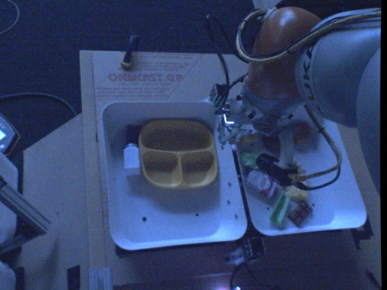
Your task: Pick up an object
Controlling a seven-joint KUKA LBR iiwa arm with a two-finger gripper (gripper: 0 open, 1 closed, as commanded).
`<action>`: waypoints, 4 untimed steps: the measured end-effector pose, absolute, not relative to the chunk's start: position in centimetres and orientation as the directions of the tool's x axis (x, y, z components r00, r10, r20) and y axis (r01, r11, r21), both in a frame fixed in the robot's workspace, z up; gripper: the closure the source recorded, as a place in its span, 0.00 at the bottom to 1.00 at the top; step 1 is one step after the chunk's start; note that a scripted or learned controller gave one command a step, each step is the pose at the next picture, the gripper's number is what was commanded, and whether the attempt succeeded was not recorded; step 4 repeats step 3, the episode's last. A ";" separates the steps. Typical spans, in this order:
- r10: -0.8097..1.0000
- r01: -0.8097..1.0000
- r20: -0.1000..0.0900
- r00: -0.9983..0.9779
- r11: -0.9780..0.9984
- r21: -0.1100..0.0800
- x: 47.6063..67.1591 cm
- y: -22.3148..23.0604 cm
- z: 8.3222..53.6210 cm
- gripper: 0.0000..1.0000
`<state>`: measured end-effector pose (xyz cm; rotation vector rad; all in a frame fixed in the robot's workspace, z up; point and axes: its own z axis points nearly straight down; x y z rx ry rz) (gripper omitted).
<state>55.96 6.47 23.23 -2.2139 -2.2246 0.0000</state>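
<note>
**Operator:** Report the left side of the bench.

**Technician:** A pale board (151, 77) with red printing lies under both bins. A small dark-and-yellow item (129, 52) rests near the board's far edge. The left bin (175, 225) sits on the board.

**Operator:** List the contents of the left bin, left to right.

**Technician:** A small white bottle (132, 157) stands just beside the left edge of a yellow divided tray (178, 153). A dark item (134, 132) lies just beyond the bottle and is too dim to identify. The tray occupies the far half of the bin. It has one long compartment on its far side and two smaller compartments on its near side.

**Operator:** State the position and condition of the gripper.

**Technician:** The gripper (237, 130) hangs over the far left corner of the right bin (341, 201), just beside the wall next to the left bin. I cannot tell whether it is released or clenched, because its lower end is lost in wrist hardware and poor light. The grey arm (344, 59) enters from the right, with the orange band (284, 29) above the wrist.

**Operator:** Locate the pick candidates in the right bin.

**Technician:** They are clustered in the left half of the bin, on the near side of the gripper.
- A green item (248, 159) lies closest to the gripper.
- A bottle with a red label (261, 183) lies on its side, nearer the camera.
- A green stick (280, 209) lies near the front wall, with a brown block (300, 212) just beside it.
- A yellow piece (296, 192) lies just beyond the block.
- A brown round item (297, 135) lies toward the far wall, partly behind the wrist.
</note>
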 end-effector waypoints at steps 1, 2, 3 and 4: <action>1.000 1.000 0.001 -0.001 0.001 -0.003 55.5 6.4 23.5 1.00; 1.000 1.000 0.000 0.001 -0.001 -0.004 54.8 5.4 22.6 1.00; 1.000 1.000 0.000 0.000 0.000 -0.004 54.7 6.0 21.6 1.00; 1.000 1.000 0.000 0.000 0.000 -0.004 54.7 6.0 21.6 1.00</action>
